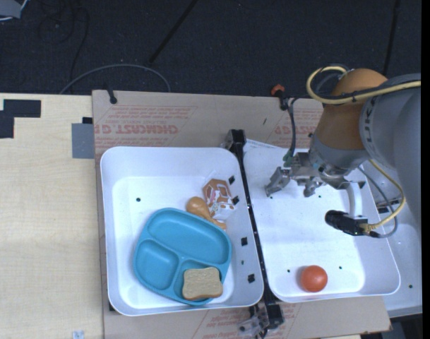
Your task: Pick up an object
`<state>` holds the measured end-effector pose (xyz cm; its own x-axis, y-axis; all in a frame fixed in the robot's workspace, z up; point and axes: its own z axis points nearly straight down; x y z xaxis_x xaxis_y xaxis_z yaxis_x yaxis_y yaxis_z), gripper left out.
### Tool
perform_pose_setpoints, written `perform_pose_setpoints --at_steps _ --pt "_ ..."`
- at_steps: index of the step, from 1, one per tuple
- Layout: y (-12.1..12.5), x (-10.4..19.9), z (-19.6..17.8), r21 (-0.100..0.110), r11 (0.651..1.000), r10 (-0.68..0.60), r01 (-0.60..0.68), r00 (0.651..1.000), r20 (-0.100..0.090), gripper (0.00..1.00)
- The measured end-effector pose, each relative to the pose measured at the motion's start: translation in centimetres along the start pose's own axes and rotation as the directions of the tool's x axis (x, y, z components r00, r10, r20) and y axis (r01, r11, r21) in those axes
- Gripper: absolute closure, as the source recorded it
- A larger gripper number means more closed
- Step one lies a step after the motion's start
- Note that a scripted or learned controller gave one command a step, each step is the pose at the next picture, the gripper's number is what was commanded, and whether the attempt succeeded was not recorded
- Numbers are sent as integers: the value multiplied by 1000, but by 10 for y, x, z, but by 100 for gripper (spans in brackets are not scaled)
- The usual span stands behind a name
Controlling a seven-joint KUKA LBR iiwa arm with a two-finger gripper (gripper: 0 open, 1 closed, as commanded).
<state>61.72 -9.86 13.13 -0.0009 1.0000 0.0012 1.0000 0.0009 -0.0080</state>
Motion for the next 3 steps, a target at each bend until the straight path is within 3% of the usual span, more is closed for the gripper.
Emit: perform_pose_setpoints --at_steps 1,2,3 --pt "-1 2 47 -1 1000 1 -1 1000 0 0" --pt "0 0 34 -3 1000 5 -5 1000 0 100" --pt "2 -6 -9 -8 1000 8 -8 1000 1 100"
